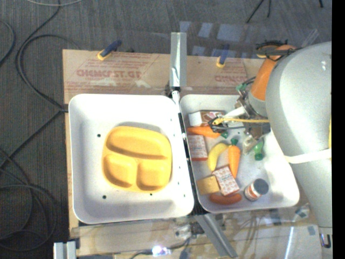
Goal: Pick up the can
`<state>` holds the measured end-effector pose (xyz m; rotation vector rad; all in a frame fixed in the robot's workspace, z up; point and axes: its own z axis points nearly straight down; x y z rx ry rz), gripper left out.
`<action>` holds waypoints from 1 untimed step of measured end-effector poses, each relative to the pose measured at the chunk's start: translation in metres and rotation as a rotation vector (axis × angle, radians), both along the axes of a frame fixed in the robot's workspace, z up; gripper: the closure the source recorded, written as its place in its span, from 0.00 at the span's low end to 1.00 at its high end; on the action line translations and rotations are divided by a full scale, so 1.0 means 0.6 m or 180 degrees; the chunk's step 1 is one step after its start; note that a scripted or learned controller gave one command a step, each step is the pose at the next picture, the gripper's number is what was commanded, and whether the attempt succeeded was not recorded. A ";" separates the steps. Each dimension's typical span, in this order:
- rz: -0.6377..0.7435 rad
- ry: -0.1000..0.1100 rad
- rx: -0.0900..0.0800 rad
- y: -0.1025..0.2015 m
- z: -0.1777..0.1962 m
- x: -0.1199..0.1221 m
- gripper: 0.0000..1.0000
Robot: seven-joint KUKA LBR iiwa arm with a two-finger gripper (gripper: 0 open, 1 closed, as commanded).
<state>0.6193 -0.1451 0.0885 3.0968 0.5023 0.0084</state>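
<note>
White are the two bins on the bench. The left bin [81, 144] carries one yellow tray [137, 158] with three compartments, lying about in its middle. The right bin [287, 196] is crowded. The can [256, 189], orange with a dark grey top, lies in the front right corner of this bin, tilted, just beside a red sausage [225, 198] that lies along the front edge. Near the can, towards the middle of the bin, is a small box with a red pattern [226, 179], and beyond it an orange carrot [233, 159] lies just beside a yellow banana [216, 154]. A green bottle [259, 150] is near the right edge.

The grey arm [302, 117] reaches in over the right edge of the right bin, and the gripper [247, 136] hangs above the back half of this bin, well apart from the can. Whether the gripper is spread or pressed together I cannot tell; nothing is seen pinched in it.
</note>
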 end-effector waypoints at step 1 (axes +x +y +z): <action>-0.0368 0.0036 0.0011 -0.031 0.010 0.002 0.00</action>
